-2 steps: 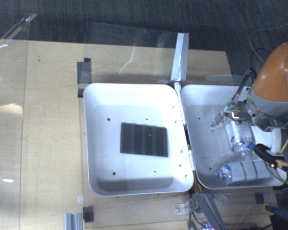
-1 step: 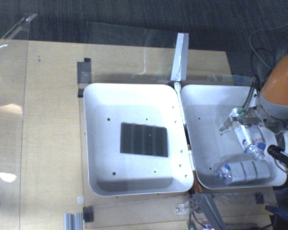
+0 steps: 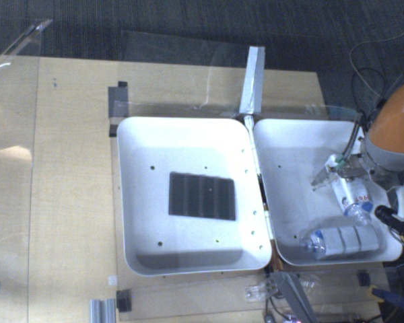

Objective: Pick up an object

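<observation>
The gripper [image 3: 342, 173] hangs low inside the right bin [image 3: 289, 153]; I cannot tell how it is set. A clear plastic bottle [image 3: 340, 239] lies on its side near the bin's front wall, just below the gripper. The left bin [image 3: 141, 180] holds a dark ridged pad [image 3: 202, 196] on the worktop [image 3: 54, 180].

Two bins side by side on the counter [image 3: 67, 180]: left bin [image 3: 141, 147], right bin [image 3: 289, 147], rims touching at the middle. In the left bin, a ridged rectangular pad [image 3: 203, 196] lying flat near the centre. In the right bin, a plastic bottle [image 3: 340, 239] on its side along the near wall, a smaller bottle [image 3: 353, 197] just behind it, under the gripper [image 3: 338, 170] at the right side.
</observation>
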Motion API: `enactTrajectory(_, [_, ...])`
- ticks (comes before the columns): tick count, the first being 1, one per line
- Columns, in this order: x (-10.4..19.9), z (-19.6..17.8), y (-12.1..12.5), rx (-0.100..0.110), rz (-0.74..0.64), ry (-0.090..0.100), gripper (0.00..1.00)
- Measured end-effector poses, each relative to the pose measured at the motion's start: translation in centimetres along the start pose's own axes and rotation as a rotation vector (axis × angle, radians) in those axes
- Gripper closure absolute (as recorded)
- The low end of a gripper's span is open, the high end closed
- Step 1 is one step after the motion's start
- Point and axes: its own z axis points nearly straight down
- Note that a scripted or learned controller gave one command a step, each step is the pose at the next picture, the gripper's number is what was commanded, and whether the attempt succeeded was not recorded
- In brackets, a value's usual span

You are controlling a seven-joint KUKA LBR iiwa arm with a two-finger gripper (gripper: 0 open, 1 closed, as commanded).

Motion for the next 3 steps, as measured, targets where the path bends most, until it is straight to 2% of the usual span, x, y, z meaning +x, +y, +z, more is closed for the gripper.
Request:
enactTrajectory(1, [4.4, -0.3, -3.3, -0.006, 0.314, 0.001, 0.00])
enactTrajectory(2, [4.5, -8.5, -4.2, 0.005, 0.189, 0.001, 0.00])
enactTrajectory(3, [1.2, -0.9, -1.0, 0.007, 0.058, 0.002, 0.00])
